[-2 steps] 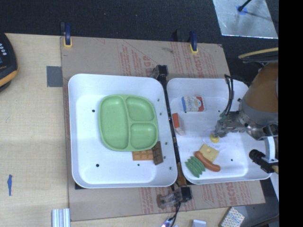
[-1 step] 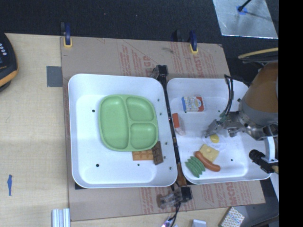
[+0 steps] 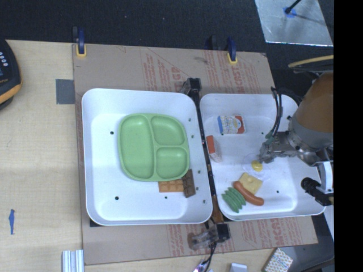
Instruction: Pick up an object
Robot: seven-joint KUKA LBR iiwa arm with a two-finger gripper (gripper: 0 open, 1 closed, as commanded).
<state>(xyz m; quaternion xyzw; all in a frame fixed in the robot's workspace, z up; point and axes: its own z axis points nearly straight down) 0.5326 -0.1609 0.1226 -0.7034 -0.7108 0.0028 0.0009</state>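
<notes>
A: Which object is it going for? The gripper [image 3: 266,153] sits low in the right bin [image 3: 282,210], right of centre in the frame, and just below its tip lies a small yellow piece [image 3: 257,166].

B: That one looks like the target. It seems to touch the tip or lie just beside it, but I see nothing held between the jaws, and whether they stand wide or narrow I cannot tell.

A: How should the grab be done well?

B: I'd come straight down with the jaws astride the yellow piece and close only once they bracket it. It is small and may skid on the smooth white floor.

A: Anything crowding it?

B: Below it sits a yellow cheese wedge [image 3: 250,182], with a toy hot dog [image 3: 249,195] against that and a green bean pod [image 3: 232,199] lower left. An orange block [image 3: 211,145] lies by the bin's left wall, and a small white carton [image 3: 230,124] sits above, well apart.

A: Open room?

B: The bare floor right of the target, and upward. The left bin [image 3: 96,152] holds a green divided plate [image 3: 153,147] and brown blocks [image 3: 178,185], out of the way.
</notes>
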